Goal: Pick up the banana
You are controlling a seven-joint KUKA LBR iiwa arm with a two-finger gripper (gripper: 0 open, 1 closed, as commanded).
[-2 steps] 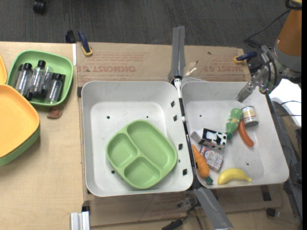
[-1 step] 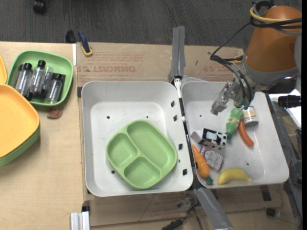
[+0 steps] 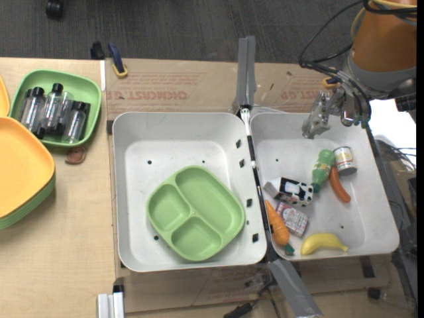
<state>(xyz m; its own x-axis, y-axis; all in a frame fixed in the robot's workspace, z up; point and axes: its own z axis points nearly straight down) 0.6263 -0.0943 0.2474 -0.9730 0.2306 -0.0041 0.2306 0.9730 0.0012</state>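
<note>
The banana (image 3: 323, 244) lies at the near edge of the right bin (image 3: 377, 197), just beside a carrot (image 3: 277, 224) and a small packet (image 3: 293, 218) — nothing is touching it. The tool (image 3: 318, 126) hangs over the bin's far side, well apart from the fruit, carrying nothing (whether it is clenched or released, I cannot tell). In the left bin (image 3: 132, 177) sits a green divided plate (image 3: 194, 212), and a tin (image 3: 344, 161) rests near a red sausage (image 3: 339, 186)
</note>
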